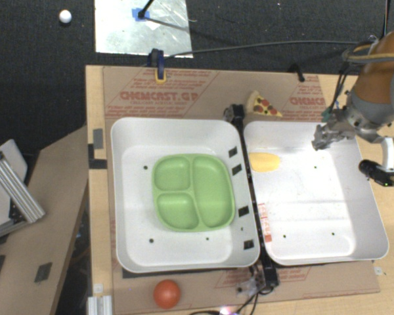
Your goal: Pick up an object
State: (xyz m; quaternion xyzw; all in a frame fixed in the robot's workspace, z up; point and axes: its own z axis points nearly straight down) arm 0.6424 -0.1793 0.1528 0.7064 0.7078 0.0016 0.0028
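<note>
Nearest to us, on the front edge of the counter (184, 87), sits an orange-red ball (166, 293), just outside the left bin (128, 241). Inside that bin lies a green divided tray (192, 191), its three compartments bare.

In the right bin (328, 241) we see a small yellow object (264, 162) near the dividing wall, toward the far side; it looks like toy food, though we cannot say more. Beyond the bins, on the cardboard, rests a toy pizza slice (262, 105), just behind the right bin's far corner.

The claw (326, 136) hangs over the far part of the right bin, well apart from the yellow object and to its right. It is small and dark against the arm (377, 77), and we cannot tell from this view how it is set. We see nothing hanging from it.

As we judge it, the task is barely begun: no object is lifted, and the yellow object, the only loose thing in the bin under the claw, lies untouched on the floor of the bin. What remains is the whole of the approach, the grasp and the lift.

For writing, the cardboard under the bins carries red printing that reads "CHEMCAST GP" (159, 97) behind the left bin, and part of the same word shows again behind the right bin. Small red print runs along the strip between the bins, too small to read.
</note>
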